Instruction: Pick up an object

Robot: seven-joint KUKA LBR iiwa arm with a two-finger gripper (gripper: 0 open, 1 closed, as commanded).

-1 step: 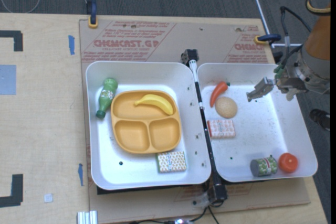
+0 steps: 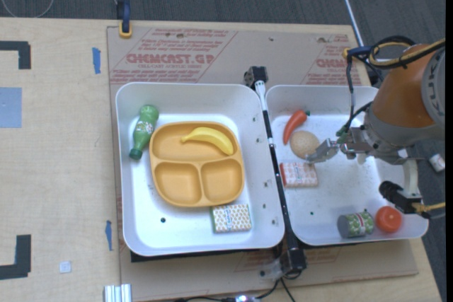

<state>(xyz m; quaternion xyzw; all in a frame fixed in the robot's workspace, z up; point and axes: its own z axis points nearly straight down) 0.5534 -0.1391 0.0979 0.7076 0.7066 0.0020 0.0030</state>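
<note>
Beige egg (image 2: 305, 144) beside red pepper (image 2: 295, 126)

Arm (image 2: 414, 92) cut off (right edge).

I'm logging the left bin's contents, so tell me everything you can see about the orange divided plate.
The orange divided plate looks like matte plastic, rounded and shallow, with three compartments: one long one at the far side and two smaller ones nearer the camera. It lies flat in the left bin. A yellow banana rests in the long compartment. A green bottle lies along its left edge.
</note>
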